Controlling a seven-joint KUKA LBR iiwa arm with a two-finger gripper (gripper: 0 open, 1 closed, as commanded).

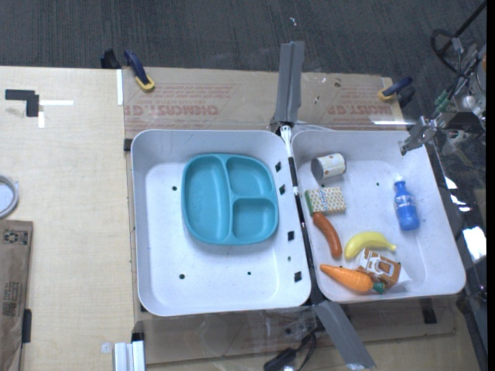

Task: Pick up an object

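The right bin [433, 280] holds several small objects. A blue bottle [405, 205] lies near its right wall. A small beige can [329, 165] lies on its side at the back left. In front of the can sit a checkered packet [326, 200] and a red sausage [328, 236]. A yellow banana [369, 243], an orange carrot [347, 279] and a small orange-and-white carton [382, 269] crowd the front, with the carton touching the carrot and the banana.
The left bin [155, 269] holds a teal divided plate [230, 199]. Cables and metal gear [452, 91] crowd the right bin's far right corner. Clamps [139, 72] pin cardboard behind the bins. A tape roll [5, 198] and a brown bag [14, 284] lie far left.
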